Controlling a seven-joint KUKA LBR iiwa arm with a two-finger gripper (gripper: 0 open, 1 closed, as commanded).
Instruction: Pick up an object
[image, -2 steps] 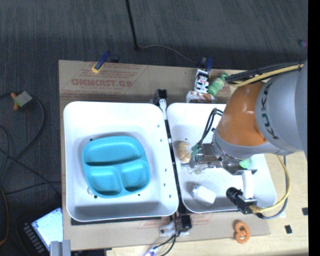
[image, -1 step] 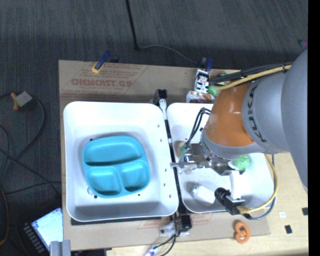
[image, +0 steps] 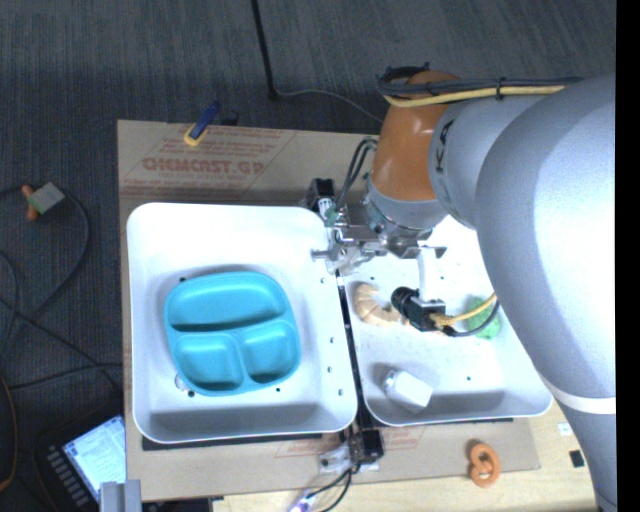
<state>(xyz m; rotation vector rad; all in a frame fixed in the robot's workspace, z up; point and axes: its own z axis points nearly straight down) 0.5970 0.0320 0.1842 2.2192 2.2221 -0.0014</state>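
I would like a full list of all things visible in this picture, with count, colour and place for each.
left bin: 1, white, left on the bench
right bin: 1, white, beside it
divided tray: 1, blue, in the left bin
rounded piece: 1, tan, right bin, near the left bin
small block: 1, white, right bin, near edge
green item: 1, green, right bin, partly hidden
cardboard sheet: 1, brown, under both bins
clip-like item: 1, blue and yellow, on the cardboard
ring-shaped item: 1, orange, on the bench
arm: 1, grey with orange band, over the right bin
gripper: 1, metallic, above the bins' shared edge
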